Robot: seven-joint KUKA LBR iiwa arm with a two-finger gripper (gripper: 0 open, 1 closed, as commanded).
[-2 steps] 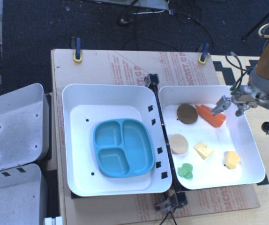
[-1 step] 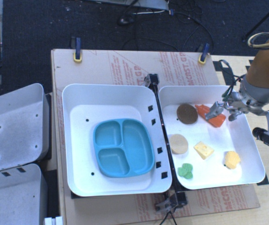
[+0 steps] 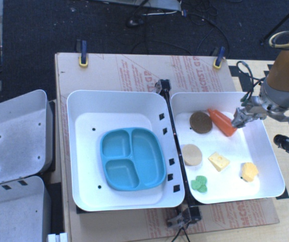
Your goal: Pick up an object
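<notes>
The gripper (image 3: 238, 120) sits low in the right bin (image 3: 270, 150), at the right end of the carrot (image 3: 222, 122); whether it grips the carrot cannot be told. The carrot lies tilted, just beside a brown disc (image 3: 201, 122). Also present: tan disc (image 3: 192, 155), cheese wedge (image 3: 218, 161), yellow lump (image 3: 249, 172), green piece (image 3: 200, 184). The left bin (image 3: 84, 115) holds a blue divided tray (image 3: 132, 158).

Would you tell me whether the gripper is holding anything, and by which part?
It cannot be told: the gripper sits at the orange carrot's right end, but its grasp isn't visible.
</notes>
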